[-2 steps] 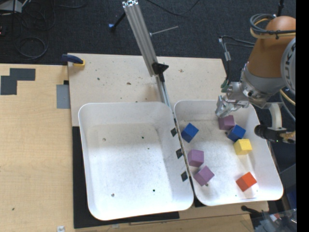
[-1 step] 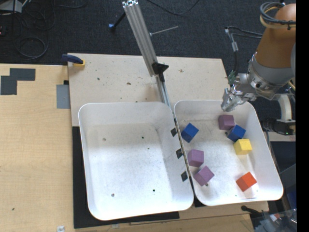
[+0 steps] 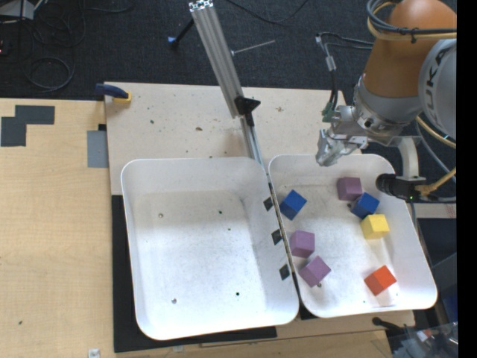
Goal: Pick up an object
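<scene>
Currently the gripper (image 3: 329, 154) hovers upper right; whether open or closed cannot be told.
Advise descending squarely over the purple block (image 3: 349, 188).

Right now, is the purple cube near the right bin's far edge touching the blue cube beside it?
Cannot tell. In the camera view the purple cube and blue cube meet corner to corner, with no gap plainly visible, nor clear contact.
</scene>
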You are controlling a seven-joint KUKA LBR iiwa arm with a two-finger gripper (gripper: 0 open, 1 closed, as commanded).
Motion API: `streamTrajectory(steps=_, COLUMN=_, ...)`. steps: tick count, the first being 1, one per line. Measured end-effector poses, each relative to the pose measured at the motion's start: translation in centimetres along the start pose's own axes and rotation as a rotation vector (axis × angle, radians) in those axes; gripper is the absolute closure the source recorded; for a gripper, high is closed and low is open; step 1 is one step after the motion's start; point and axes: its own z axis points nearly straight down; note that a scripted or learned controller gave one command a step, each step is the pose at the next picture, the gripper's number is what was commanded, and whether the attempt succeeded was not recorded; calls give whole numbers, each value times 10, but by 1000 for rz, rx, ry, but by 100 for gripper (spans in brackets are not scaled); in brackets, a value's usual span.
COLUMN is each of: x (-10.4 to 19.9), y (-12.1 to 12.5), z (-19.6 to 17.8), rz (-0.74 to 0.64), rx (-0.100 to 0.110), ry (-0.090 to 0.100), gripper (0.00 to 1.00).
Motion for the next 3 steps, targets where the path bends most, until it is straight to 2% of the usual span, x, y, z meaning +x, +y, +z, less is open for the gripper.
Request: streamTrajectory(steps=3, x=138, y=17, z=48, rz=1, rx=6, ry=0, gripper=100)
